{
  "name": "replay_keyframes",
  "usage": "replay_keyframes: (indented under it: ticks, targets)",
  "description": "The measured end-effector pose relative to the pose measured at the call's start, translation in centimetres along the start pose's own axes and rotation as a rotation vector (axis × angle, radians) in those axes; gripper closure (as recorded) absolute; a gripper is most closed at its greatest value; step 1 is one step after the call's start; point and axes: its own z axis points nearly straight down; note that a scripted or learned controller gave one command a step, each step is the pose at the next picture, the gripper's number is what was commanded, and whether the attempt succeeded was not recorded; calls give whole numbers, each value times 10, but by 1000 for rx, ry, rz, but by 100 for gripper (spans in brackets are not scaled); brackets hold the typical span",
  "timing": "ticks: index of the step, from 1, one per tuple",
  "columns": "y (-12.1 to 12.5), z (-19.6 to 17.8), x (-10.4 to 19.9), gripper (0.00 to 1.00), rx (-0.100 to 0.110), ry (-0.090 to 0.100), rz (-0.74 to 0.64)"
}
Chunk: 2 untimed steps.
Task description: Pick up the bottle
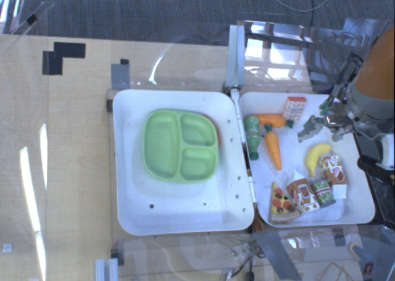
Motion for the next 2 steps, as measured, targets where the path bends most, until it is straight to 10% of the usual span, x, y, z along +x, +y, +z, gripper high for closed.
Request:
replay_keyframes:
  ticks: [2]
  targets:
    - [-76,99,1,0,0,0,28]
